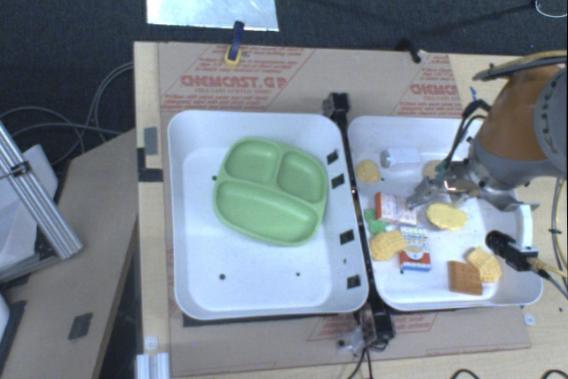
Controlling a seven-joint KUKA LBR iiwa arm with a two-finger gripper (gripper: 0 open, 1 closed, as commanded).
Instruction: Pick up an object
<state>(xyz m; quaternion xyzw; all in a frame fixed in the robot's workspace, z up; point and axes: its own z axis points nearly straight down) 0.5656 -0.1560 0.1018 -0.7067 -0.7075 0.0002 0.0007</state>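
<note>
Two white bins (186, 280) are carried side by side on the desk (293, 71), which is surrounded by dark floor (71, 13). The tool (435, 191) is lowered into the right bin; its state cannot be told.

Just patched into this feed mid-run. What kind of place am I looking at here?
Most likely a robotics lab grasping bench, not a kitchen: two white bins on a cardboard sheet, toy food pieces in the right bin, a green divided plate in the left, and loose cables on dark flooring.
</note>
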